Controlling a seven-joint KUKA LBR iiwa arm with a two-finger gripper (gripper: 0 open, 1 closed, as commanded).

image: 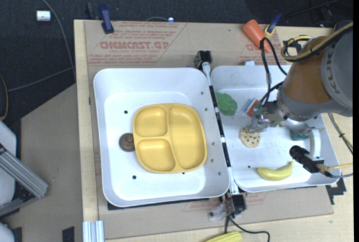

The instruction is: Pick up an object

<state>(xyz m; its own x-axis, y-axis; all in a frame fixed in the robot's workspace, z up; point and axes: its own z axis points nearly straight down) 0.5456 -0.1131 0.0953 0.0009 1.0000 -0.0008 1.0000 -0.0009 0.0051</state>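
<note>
Tool above cookie, grip state unclear | banana near right bin front rim

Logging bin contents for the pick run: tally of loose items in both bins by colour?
Yellow: 2, the divided plate and the banana
Brown: 1, the round disc beside the plate
Green: 1, the green item
Tan: 1, the cookie under the tool
Total: 5
</note>
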